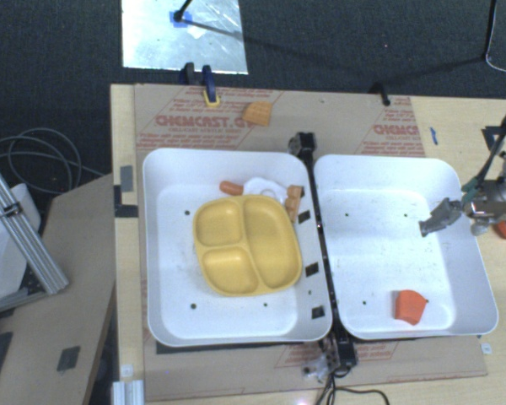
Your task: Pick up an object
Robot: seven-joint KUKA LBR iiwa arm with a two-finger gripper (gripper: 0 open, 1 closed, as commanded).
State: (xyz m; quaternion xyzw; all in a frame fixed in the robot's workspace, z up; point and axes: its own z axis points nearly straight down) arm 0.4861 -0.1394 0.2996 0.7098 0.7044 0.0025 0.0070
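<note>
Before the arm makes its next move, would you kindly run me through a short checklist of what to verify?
1. Target present: orange object lies in the right bin, near its front edge. Ok.
2. Target unobstructed: nothing touches or covers it. Ok.
3. Gripper position: over the right bin's right side, apart from the orange object. Not ok for grasping yet.
4. Finger opening: cannot tell.
5. Gripper load: nothing visible at its tip. Ok.
6. Left bin items: yellow divided tray and small pieces stay apart from the arm. Ok.

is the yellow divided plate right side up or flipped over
Right side up: the yellow plate in the left bin shows its three hollow compartments facing up.
</note>
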